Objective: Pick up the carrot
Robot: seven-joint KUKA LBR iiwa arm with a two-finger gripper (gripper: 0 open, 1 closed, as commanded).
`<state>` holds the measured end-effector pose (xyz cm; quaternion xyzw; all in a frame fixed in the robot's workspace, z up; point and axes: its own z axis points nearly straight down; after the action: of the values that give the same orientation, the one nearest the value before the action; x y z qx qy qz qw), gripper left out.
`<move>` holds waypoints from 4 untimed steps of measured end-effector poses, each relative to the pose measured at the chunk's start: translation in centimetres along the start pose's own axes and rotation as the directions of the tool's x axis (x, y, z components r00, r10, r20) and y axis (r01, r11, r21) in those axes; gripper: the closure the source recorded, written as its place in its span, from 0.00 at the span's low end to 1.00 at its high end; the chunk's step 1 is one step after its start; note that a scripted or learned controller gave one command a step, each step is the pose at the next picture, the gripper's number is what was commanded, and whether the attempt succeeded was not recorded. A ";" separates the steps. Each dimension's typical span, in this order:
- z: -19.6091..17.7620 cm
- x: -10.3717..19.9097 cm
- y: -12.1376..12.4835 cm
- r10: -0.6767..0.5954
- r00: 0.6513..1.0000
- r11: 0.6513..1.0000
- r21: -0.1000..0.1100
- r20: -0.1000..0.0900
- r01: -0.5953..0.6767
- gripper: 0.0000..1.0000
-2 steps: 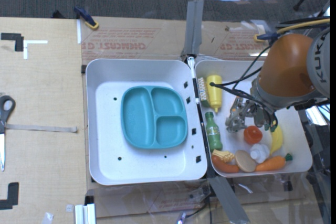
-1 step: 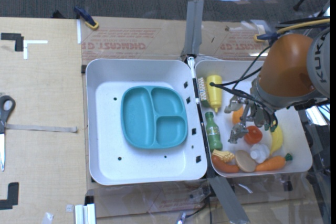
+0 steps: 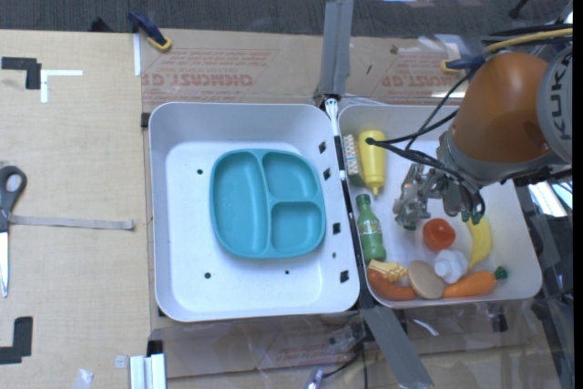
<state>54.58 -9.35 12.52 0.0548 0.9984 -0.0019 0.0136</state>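
The orange carrot with a green tip lies along the front edge of the right bin, near its front right corner. My gripper hangs over the middle of that bin, up and to the left of the carrot and apart from it. It sits just left of a red tomato. Nothing shows between the gripper and the carrot but the tomato and a white round piece.
The right bin also holds a yellow mustard bottle, a green bottle, a banana, a corn cob and a tan round item. The left bin holds a teal divided plate. Scissors lie at the far left.
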 end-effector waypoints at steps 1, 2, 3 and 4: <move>-10.2 -1.7 -1.9 -0.220 0.975 0.976 -0.007 -0.019 0.220 1.00; -10.2 -1.7 -1.9 -0.220 0.975 0.976 -0.007 -0.019 0.220 0.00; 2.6 -1.2 -2.2 -0.278 0.960 0.961 -0.010 -0.022 0.278 0.00; 1.6 -1.4 -2.1 -0.279 0.960 0.960 -0.008 -0.017 0.279 1.00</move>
<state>55.81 -11.63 11.00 -0.0863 0.9963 -0.0004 0.0042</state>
